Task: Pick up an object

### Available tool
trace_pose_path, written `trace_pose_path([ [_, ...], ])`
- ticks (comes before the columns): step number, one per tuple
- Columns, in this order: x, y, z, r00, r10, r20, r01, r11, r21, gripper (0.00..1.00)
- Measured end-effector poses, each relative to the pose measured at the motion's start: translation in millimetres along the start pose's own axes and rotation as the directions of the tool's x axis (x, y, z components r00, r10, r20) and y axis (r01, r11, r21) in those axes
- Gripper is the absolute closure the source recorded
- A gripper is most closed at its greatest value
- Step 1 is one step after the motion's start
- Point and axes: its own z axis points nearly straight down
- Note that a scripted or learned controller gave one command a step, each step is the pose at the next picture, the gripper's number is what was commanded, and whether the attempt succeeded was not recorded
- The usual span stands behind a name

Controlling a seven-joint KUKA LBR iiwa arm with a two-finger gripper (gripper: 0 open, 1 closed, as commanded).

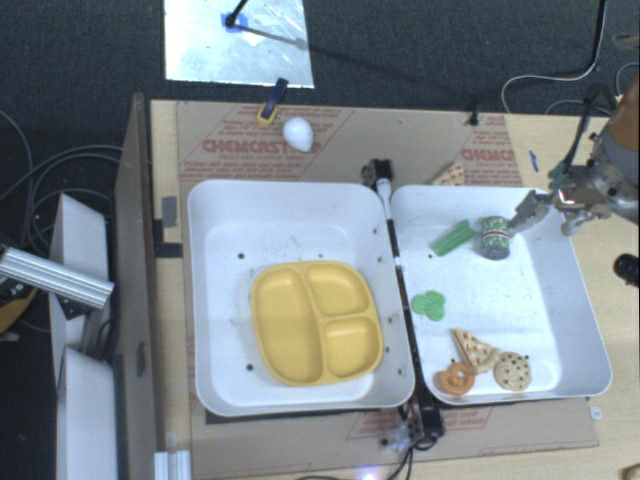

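Observation:
The right bin (585, 313) holds several small things. A green cylinder (452, 238) and a small grey-green can (493, 237) lie at its back. A flat green piece (430, 305) lies near its left wall. At the front sit a pizza slice (473, 349), an orange pretzel (457, 378) and a cookie (512, 370). My gripper (548, 215) hangs over the bin's back right corner, open, with nothing between its fingers. Its left finger (526, 211) points toward the can, just right of it.
The left bin (290, 223) holds a yellow divided plate (318, 321). On the cardboard behind the bins lie a white egg (298, 133), a yellow-and-blue tool (270, 103) and another pizza slice (450, 175). A black divider (397, 268) separates the bins.

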Motion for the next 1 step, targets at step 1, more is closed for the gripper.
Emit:
trace_pose_path([
  [1,-4.1,34.5,126.2,1.0,-0.001,-0.002,0.001,1.0,0.01,0.0],
])
